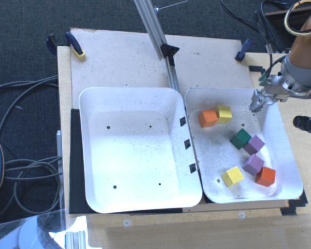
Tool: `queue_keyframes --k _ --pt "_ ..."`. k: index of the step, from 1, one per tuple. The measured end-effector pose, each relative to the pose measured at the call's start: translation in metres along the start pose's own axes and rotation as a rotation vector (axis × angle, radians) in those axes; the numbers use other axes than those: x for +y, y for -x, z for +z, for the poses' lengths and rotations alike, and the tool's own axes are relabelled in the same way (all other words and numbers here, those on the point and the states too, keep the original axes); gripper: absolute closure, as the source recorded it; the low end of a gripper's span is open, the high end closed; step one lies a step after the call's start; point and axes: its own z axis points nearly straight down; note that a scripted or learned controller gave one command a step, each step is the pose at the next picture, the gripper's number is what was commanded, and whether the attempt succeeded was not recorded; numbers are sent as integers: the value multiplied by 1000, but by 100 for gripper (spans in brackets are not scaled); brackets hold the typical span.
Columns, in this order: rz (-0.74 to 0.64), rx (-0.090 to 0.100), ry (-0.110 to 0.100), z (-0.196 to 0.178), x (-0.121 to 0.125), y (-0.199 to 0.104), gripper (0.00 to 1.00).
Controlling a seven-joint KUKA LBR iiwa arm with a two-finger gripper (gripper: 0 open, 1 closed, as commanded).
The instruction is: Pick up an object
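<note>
Overhead slanted view of a pale wooden desk point(119, 56) bearing two shallow white plastic bins side by side. The right bin point(285, 139) holds seven small foam cubes: an orange one point(208, 118) touching a yellow one point(224, 113) near the back, a green one point(240, 138) beside two purple ones, then another yellow and orange nearer the front. The grey metal pincer point(257, 102) hovers at this bin's back right rim, nothing between its tips; whether they are wide or narrow cannot be told. It seems poised to descend for a cube

Seven coloured blocks point(242, 138) in right bin point(286, 139)
</note>
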Motion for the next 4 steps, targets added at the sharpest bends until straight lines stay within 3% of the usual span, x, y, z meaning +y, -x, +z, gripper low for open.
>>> queue_keyframes --k 1,2,4 --pt "0 0 1 -55 2 0 100" --pt "-4 5 -9 -47 -9 -61 100" --pt "-5 5 -9 -46 -23 -173 100"
